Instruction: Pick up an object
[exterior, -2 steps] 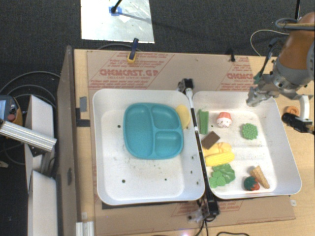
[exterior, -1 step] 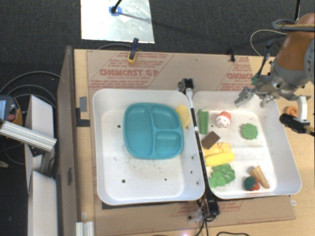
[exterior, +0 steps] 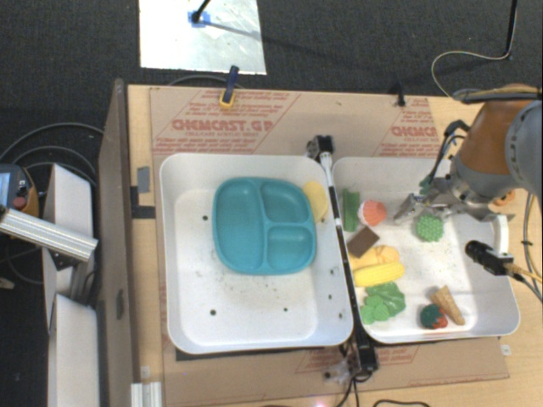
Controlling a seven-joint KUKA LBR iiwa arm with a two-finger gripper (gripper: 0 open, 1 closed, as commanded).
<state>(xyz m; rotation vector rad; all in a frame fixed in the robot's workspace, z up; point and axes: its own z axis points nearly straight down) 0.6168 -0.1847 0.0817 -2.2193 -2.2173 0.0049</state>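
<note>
My gripper (exterior: pixel 427 210) hangs over the back of the right bin (exterior: pixel 501 312), its metal fingers spread open. Just below and between them lies a green bumpy toy (exterior: pixel 430 228); the fingers do not close on it. Left of it sit an orange-red ball (exterior: pixel 373 213), a long green vegetable (exterior: pixel 349 209) and a brown block (exterior: pixel 363 242). Nearer the front are yellow corn (exterior: pixel 378 270), a leafy green piece (exterior: pixel 383 302), a small green and red fruit (exterior: pixel 432 316) and an ice-cream cone (exterior: pixel 449 304).
The left bin (exterior: pixel 191 312) holds a teal divided plate (exterior: pixel 263 225) with a yellow piece (exterior: pixel 316 200) by its right edge. The wall between the bins (exterior: pixel 344 261) runs close to the green vegetable. Cardboard lies under both bins.
</note>
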